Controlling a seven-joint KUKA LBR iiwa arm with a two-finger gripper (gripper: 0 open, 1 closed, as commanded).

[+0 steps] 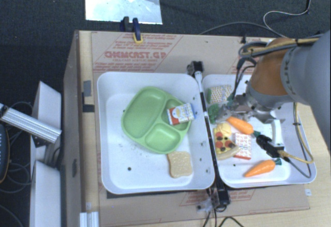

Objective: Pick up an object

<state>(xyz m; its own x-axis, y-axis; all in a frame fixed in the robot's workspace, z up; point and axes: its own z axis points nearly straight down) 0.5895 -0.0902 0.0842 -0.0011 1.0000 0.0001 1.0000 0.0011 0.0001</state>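
Note:
My gripper (231,108) hangs low over the upper left part of the right bin (300,140), with the grey arm and its orange band behind it. Directly below and right of it lies an orange carrot (241,125), close to the gripper; whether they touch is unclear. A green vegetable (213,112) lies just left of the gripper, and a pale corn cob (219,92) lies above that. Below are a pizza slice (223,141), a red-and-white packet (243,146) and a second carrot (260,168).
The left bin (111,117) holds a green divided plate (150,117) with a small red-and-white carton (180,114) on its right edge, and a slice of toast (180,164) near the front. A ridge (207,127) separates the two bins.

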